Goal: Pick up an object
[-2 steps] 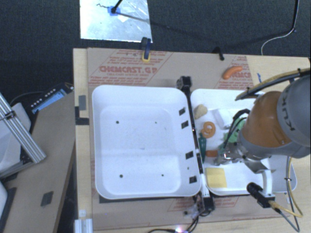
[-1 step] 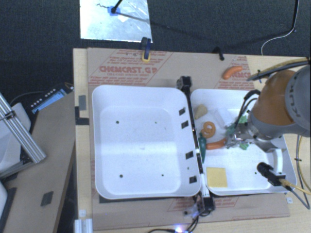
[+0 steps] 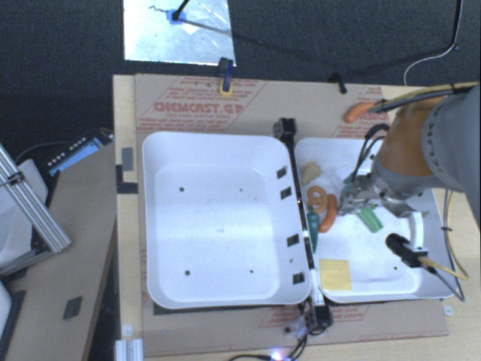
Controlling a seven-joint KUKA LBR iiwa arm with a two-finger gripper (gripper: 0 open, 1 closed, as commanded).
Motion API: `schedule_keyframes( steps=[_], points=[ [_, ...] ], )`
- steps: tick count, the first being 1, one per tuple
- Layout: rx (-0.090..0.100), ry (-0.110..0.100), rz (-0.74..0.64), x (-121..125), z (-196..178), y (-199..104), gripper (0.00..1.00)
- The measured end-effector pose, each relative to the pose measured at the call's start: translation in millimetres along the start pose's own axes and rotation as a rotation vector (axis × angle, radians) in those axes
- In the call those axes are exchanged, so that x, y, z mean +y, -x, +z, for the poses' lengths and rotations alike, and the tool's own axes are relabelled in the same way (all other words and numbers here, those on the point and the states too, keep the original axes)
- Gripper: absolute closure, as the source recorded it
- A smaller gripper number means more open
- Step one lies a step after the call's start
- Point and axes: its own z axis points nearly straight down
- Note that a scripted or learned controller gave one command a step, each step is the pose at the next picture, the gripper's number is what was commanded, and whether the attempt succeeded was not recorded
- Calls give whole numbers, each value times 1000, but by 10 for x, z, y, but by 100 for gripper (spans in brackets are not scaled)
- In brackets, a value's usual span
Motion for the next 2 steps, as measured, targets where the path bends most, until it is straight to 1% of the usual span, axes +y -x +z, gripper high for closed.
schedule_keyframes(
  steps=[1,2],
  points=[
    [1,-25,4,590,44,-161,100],
    [1,2,-1,952,-232,-294,100]
  ],
)
